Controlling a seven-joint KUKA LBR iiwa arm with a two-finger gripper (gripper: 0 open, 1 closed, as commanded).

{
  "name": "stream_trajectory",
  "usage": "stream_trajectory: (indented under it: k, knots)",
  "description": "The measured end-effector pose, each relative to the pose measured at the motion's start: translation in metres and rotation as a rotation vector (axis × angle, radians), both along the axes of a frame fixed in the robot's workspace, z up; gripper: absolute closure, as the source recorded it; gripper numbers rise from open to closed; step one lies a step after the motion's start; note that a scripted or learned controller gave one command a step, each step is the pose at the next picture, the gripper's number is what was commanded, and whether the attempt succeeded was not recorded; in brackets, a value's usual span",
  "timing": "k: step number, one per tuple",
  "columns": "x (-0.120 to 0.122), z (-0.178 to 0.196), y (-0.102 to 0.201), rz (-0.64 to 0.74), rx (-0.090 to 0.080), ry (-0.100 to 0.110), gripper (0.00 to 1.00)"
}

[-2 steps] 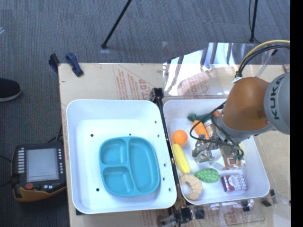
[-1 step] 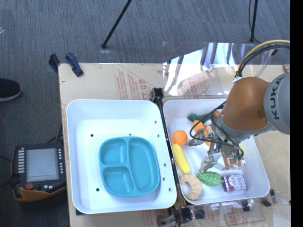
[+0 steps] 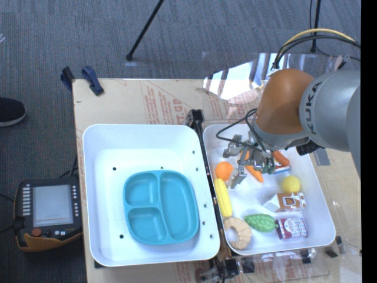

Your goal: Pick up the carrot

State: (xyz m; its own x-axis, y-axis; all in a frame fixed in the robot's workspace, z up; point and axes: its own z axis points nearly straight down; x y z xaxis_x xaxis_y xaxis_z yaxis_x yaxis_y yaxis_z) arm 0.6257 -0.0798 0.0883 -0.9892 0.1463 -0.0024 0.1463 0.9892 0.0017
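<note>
White right bin point(image 3: 327, 217): carrot point(image 3: 255, 173), corn point(image 3: 222, 197) | left bin point(image 3: 97, 143): blue tray point(image 3: 160, 206) | claw point(image 3: 244, 168): grip unclear

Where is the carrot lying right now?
In the camera view, the carrot lies in the right bin, under the gripper, between the orange and the lemon.

Carrot point(image 3: 255, 173) hemmed: orange point(image 3: 224, 170) left, lemon point(image 3: 291, 184) right, corn point(image 3: 222, 197) below; open floor between.
</note>
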Motion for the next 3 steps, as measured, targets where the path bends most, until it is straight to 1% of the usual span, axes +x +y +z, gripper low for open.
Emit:
stream_trajectory:
  k: [1, 2, 3]
  knots:
    - [0.001, 0.011, 0.002, 0.005, 0.0, -0.003, 1.0]
    - [-0.083, 0.1, 0.017, -0.288, 0.0, 0.0, 1.0]
    - [-0.064, 0.098, 0.124, -0.341, 0.002, 0.005, 1.0]
